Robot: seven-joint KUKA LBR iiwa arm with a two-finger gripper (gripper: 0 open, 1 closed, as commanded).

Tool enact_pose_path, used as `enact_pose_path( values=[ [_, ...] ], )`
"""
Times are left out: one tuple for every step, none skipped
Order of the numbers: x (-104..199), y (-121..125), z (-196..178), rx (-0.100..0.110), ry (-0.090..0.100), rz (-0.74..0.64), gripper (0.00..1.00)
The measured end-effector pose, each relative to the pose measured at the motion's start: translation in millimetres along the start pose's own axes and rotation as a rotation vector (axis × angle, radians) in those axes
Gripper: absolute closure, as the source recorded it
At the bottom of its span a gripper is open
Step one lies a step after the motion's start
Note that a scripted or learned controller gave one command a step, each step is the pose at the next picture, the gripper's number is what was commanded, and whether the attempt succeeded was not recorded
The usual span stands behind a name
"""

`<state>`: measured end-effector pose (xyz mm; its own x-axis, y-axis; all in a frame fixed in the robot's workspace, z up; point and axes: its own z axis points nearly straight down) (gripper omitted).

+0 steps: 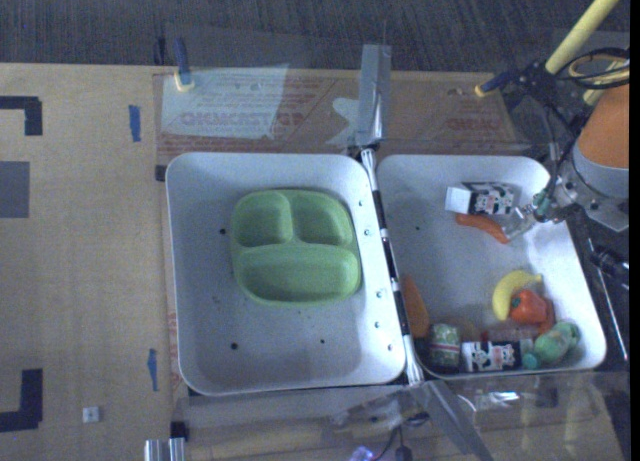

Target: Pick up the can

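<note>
I see a green divided tray (pixel 296 247) in the left bin (pixel 190 279). The can (pixel 444 345) lies along the right bin's (pixel 450 269) near edge, well apart from my arm (pixel 600 154).

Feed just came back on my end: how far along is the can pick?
Done: nothing yet; the can lies at the right bin's near edge, among the toys. In hand: the gripper is at the far side, by the milk carton and carrot. Left: crossing over, grasping, lifting.

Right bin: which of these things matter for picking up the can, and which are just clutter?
For the job:
- can, near the right bin's front left corner
- hand, at the bin's far right

Lying about:
- milk carton
- carrot
- banana
- green divided plate, left bin
</note>
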<state>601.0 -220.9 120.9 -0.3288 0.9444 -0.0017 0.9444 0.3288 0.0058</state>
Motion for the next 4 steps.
enact_pose_path(
  values=[
    [4.6, 62.5, -86.6, 0.002, -0.002, 0.358, 1.00],
    [-13.7, 67.6, -229.7, 0.002, -0.002, 0.113, 1.00],
    [-13.5, 67.6, -229.4, 0.003, -0.002, 0.112, 0.00],
    [-23.3, 63.2, -125.7, 0.005, -0.001, 0.106, 0.00]
  ],
)
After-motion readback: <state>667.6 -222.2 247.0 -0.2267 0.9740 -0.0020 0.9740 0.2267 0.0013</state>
